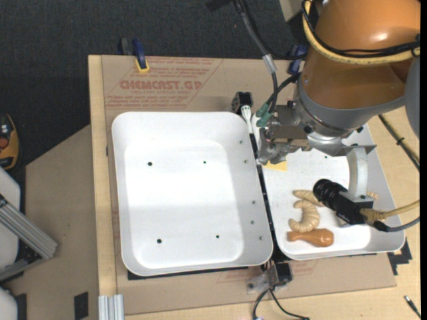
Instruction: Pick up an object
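Bench [73, 179]: brown sheet over the surface, two shallow white bins side by side on it.

Writing: "CHEMCAST GP" [160, 84] in red capitals, near the far edge of the bench, just behind the left bin. Smaller red lines above and below it, too small to read. No other legible label or brand found.

Left bin [127, 139]: towards the left edge of the bench. Four small dark dots on the floor of it.

Right bin [383, 242]: towards the right edge of the bench, touching the left bin along the shared rim, largely covered by the arm.

Gripper [270, 153]: low over the right bin at its left rim, close to the shared rim, on the far half of the bin. State of the jaws: cannot tell, tips masked by the gripper body and cables. Nothing seen pinched.

Task things, all in the right bin:
- Yellow piece [277, 167], small and flat, just below the gripper, hard by the left rim. Touching the gripper or not: cannot tell.
- Cream curved item [309, 213], ribbed, near the middle of the bin towards the near edge of the bench, well apart from the gripper.
- Orange-brown item [312, 237], lying flat, touching or just beside the cream curved item on its near side.

Blue clamp [139, 51] with a yellow tip, on the far edge of the bench near its far left corner.
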Robot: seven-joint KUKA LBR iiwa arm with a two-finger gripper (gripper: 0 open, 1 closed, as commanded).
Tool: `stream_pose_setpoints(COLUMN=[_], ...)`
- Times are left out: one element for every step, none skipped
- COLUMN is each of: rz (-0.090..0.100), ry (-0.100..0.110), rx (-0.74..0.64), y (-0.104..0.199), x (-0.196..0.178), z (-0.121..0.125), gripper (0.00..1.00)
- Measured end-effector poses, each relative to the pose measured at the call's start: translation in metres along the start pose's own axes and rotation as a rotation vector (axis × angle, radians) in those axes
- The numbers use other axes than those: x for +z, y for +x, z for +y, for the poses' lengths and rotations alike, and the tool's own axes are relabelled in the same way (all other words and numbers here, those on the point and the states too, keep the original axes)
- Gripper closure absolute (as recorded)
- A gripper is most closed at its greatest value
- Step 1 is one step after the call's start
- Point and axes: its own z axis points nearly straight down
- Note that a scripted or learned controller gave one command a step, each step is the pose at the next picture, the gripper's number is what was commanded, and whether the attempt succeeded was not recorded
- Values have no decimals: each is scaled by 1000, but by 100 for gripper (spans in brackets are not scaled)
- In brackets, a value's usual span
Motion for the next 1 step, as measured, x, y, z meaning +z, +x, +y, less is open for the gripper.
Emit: stream_pose_setpoints(rz=[-2], ry=[10], rx=[0], y=[84], x=[69], z=[31], gripper=[100])
